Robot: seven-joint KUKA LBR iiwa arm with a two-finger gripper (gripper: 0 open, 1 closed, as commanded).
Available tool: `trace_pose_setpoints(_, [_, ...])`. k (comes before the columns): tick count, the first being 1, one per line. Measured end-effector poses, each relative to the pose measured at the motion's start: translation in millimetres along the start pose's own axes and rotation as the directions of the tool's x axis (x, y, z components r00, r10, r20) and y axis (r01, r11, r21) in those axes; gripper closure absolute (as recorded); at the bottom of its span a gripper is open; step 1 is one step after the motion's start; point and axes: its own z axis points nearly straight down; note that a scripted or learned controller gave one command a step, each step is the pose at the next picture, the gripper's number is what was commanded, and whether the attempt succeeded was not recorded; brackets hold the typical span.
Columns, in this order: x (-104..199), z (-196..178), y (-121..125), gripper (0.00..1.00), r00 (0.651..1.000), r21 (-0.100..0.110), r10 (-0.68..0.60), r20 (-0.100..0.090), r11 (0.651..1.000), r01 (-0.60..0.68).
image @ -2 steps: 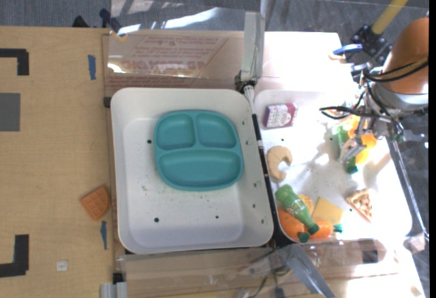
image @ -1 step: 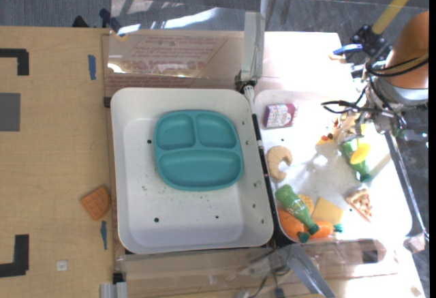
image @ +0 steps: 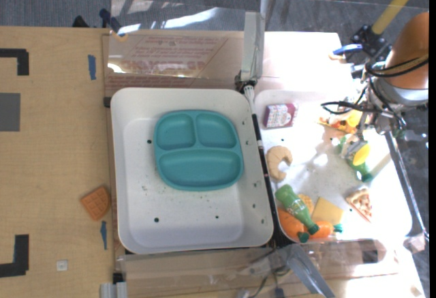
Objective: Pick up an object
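The right bin (image: 388, 174) holds several toy foods: a purple pouch (image: 280, 114), a croissant (image: 278, 161), a green bottle (image: 296, 206) lying over an orange carrot (image: 294, 225), a yellow cheese block (image: 328, 210), a pizza slice (image: 360, 202) and a yellow-green corn cob (image: 360, 157). An orange toy (image: 336, 124) lies near the bin's upper right. The arm comes in from the upper right, and its gripper (image: 354, 143) hangs low over the bin's right side, directly at the corn cob. Cables and the wrist hide how it meets the cob.
The left bin (image: 129, 174) holds a teal divided plate (image: 197, 150). A small waffle toy (image: 95, 202) lies on the cardboard bench left of the bins. A clear plastic wall (image: 252, 51) stands behind and between the bins.
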Motion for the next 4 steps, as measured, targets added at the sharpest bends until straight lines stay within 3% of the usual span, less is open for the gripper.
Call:
trace_pose_setpoints(2, [134,7,4,0.0,0.992,0.002,0.125,-0.011,0.992,-0.125])
trace_pose_setpoints(3, [154,9,-6,0.0,0.998,0.002,0.063,-0.002,0.998,-0.063])
trace_pose_setpoints(4, [155,-13,-6,0.0,0.979,0.002,-0.204,-0.003,0.979,0.204])
